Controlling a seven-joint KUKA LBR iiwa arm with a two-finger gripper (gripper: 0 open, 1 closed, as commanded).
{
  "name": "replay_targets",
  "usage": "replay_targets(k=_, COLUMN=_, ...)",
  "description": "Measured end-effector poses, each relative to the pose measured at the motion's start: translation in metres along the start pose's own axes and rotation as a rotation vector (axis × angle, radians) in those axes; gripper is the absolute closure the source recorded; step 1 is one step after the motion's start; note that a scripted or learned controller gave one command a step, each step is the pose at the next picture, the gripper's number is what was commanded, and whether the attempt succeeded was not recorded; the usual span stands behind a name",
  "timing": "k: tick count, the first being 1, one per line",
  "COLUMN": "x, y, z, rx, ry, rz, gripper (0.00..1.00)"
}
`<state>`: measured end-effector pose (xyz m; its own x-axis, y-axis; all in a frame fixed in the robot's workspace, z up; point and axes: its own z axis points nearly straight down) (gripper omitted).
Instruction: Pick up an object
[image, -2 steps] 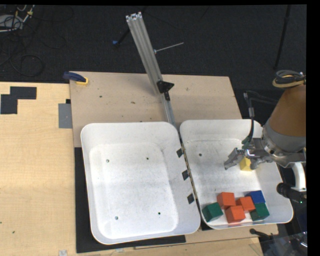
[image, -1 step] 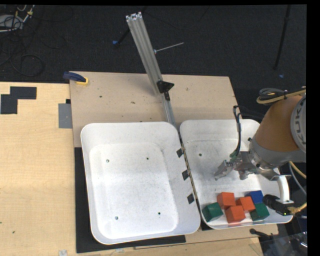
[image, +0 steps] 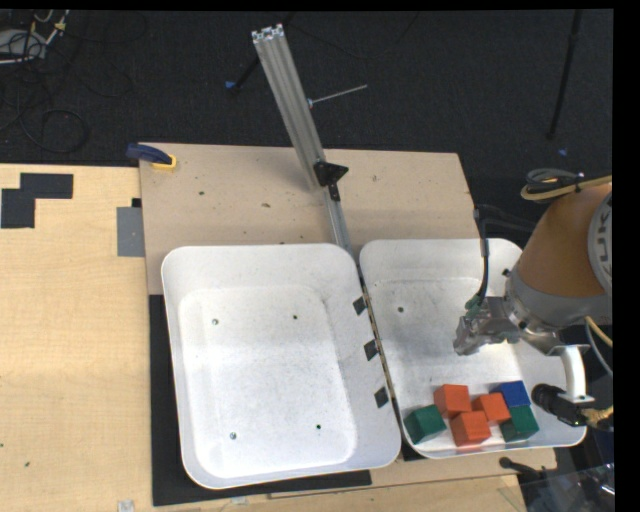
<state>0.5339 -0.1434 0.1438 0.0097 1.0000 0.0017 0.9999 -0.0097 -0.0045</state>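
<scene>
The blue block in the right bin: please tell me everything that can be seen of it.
The blue block is a small cube, matte, perhaps foam or painted wood. It lies at the near right of the right bin, at the back of a tight cluster, beside an orange block and above a green block. The gripper is apart from it.

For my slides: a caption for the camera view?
Gripper over the right bin, above a cluster of orange, green and blue blocks; left bin beside it.
</scene>
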Motion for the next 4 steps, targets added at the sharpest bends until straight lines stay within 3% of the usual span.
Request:
replay_targets(k=3, x=0.007, y=-0.003, z=-0.121, rx=-0.006, ry=-0.002, rz=-0.011, gripper=1.0)
replay_targets(k=4, x=0.046, y=0.011, z=-0.116, rx=-0.003, ry=-0.001, rz=-0.012, gripper=1.0)
